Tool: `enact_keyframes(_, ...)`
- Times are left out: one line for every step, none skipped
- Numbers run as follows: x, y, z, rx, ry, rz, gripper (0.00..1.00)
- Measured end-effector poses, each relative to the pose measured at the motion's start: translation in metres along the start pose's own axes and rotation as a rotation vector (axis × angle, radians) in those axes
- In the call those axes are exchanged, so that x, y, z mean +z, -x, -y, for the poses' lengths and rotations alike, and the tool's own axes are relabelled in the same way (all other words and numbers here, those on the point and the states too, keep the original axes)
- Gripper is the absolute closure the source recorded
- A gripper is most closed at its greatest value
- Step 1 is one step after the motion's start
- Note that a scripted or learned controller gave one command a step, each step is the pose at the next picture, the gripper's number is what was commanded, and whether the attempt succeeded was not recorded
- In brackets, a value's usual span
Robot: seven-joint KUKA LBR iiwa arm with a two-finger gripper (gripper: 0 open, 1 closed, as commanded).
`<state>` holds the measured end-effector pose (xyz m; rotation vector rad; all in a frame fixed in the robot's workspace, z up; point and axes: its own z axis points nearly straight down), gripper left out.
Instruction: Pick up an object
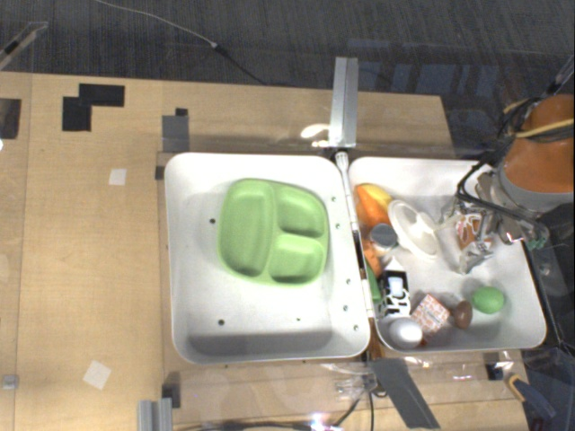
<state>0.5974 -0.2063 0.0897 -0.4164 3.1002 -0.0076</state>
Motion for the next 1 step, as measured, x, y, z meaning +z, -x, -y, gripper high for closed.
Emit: enact_keyframes(-0.0013,0.0249,-0.0314,0.005,-0.002,0.004,0.0)
